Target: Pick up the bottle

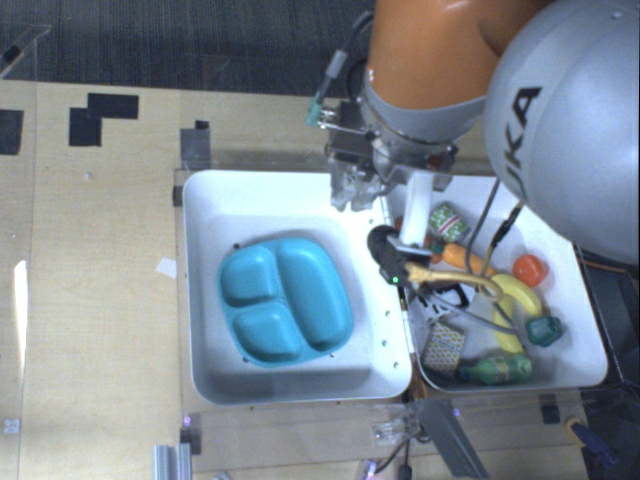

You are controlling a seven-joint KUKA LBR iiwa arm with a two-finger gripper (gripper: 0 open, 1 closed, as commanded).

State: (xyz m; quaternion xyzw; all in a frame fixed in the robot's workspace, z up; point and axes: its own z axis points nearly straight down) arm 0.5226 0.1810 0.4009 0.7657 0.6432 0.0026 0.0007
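The bottle (496, 369) is dark green with a yellow-green label. It lies on its side along the front wall of the right bin (590, 353). My gripper (354, 190) hangs over the back right part of the left bin (200, 298), close to the wall between the two bins. It is far behind and to the left of the bottle. Nothing shows in the gripper.
A blue divided plate (287, 300) lies in the left bin. The right bin also holds a banana (512, 296), a carrot (460, 257), a red-orange fruit (530, 269), a green-and-white can (449, 223), a teal piece (545, 329) and a patterned packet (443, 346) beside the bottle.
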